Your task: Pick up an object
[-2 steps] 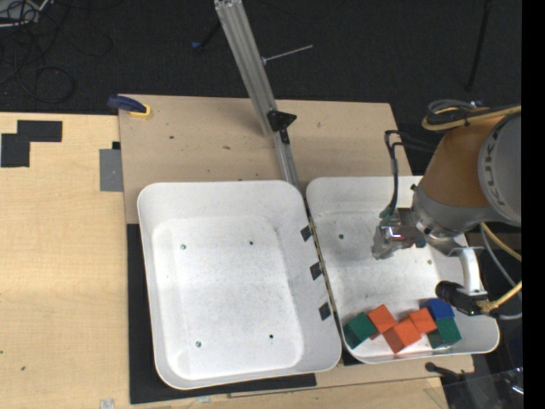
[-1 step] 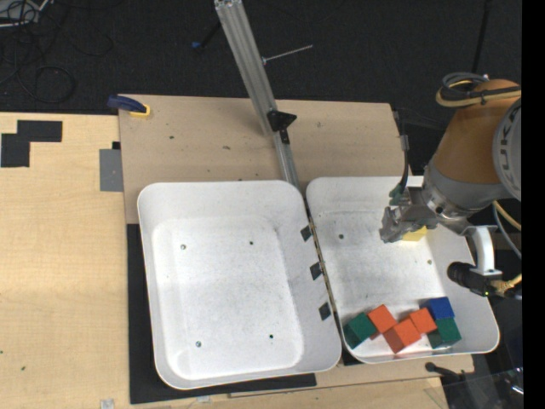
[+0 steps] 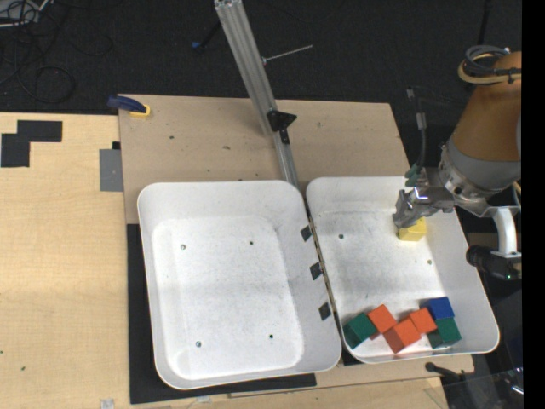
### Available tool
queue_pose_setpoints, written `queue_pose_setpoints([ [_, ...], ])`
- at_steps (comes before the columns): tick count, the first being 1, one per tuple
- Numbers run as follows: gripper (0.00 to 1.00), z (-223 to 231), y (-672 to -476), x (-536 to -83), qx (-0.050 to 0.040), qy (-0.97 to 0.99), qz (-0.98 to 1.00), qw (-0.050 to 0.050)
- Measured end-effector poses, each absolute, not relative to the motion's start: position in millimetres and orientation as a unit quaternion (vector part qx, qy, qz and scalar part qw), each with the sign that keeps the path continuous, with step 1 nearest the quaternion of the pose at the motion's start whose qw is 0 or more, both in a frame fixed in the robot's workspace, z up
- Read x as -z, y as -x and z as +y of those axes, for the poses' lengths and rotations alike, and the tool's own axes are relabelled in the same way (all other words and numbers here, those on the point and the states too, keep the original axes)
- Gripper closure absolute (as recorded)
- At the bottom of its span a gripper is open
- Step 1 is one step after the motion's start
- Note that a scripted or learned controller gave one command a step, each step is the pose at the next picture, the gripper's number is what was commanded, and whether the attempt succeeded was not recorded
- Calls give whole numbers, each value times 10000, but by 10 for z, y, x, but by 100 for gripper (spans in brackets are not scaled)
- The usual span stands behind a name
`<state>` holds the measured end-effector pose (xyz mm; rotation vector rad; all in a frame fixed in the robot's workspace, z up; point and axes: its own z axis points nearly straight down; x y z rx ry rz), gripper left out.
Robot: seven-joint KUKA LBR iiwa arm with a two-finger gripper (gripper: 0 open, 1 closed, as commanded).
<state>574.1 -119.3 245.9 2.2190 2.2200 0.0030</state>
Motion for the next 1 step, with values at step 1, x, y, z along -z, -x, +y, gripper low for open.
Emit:
queue_pose_setpoints([
  [1,100,-622,-5809,-2517,-3,-7053,7089,-12],
])
